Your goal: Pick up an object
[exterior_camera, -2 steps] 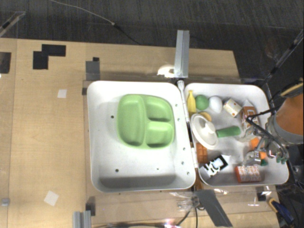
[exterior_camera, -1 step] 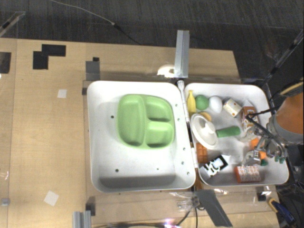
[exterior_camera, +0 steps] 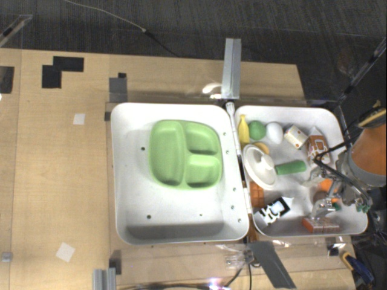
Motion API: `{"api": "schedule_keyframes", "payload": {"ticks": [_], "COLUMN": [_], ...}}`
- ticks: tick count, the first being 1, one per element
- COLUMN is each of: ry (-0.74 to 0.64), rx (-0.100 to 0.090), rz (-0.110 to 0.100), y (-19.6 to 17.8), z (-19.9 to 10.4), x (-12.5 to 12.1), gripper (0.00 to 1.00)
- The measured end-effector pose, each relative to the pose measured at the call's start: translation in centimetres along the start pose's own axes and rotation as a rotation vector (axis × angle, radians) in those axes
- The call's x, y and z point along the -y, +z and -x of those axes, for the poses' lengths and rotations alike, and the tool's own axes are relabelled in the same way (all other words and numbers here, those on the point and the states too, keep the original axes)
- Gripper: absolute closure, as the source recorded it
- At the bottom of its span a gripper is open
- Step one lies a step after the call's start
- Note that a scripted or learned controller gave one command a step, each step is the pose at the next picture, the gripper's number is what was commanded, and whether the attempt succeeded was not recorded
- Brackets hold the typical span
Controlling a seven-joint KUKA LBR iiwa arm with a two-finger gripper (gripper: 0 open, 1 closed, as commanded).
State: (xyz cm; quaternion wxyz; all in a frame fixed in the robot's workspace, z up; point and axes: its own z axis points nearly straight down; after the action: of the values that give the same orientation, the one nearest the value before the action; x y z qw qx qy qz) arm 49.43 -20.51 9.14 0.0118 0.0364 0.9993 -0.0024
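**Operator:** Progress so far — has it got anything?

**Observer:** Nothing you could count as picked. The gripper sits low in the right bin, near its right wall, above a brown block at the bottom corner. You can't make out from this angle how it is set, or that it grips anything, so I'd judge the pick still to do, lift included.

**Operator:** What can it choose from?

**Observer:** Your right bin is crowded: a yellow banana, a green ball, a white ball, a white cup, a white bowl with a green cylinder beside it, and a black-and-white piece toward the front. The likeliest targets lie near the gripper.

**Operator:** And the other one?

**Observer:** Your left bin holds a green divided tray, lying flat near the middle.
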Motion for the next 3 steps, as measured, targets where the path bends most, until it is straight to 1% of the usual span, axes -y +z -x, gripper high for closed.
{"api": "schedule_keyframes", "payload": {"ticks": [1,2,3], "ry": [-0.005,-0.507,-0.396], "rx": [0.017,-0.013,-0.009], "rz": [-0.004,0.008,0.006], "y": [-1.4,-6.7,-13.5], "z": [0.6,0.9,4.4], "x": [0.0,-2.7,-4.0], "gripper": [1.0,1.0,1.0]}}
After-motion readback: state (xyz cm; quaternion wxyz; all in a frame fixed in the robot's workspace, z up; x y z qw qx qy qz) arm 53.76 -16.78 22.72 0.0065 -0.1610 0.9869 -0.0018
